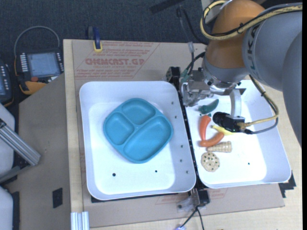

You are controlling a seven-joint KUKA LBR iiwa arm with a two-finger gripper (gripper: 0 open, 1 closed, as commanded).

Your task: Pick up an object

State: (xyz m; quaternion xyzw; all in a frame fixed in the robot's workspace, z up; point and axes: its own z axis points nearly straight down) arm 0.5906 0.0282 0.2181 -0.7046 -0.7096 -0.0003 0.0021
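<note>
The right bin (259, 169) holds several small food-like items. An orange carrot (205, 125) stands lengthwise near the bin's left wall, with a curved orange piece (211, 140) just below it. A tan ridged piece (221, 147) and a round speckled cookie (210, 162) lie nearer the front. A dark green piece (209, 106) lies at the back, right beside my gripper (191, 97). My gripper hangs low over the back left corner of this bin, just behind the carrot, and I see nothing held in it.
The left bin (93, 104) bears a blue divided plate (138, 129) in its middle. The wall between the two bins runs close to my gripper's left side. My arm covers the back right of the right bin.
</note>
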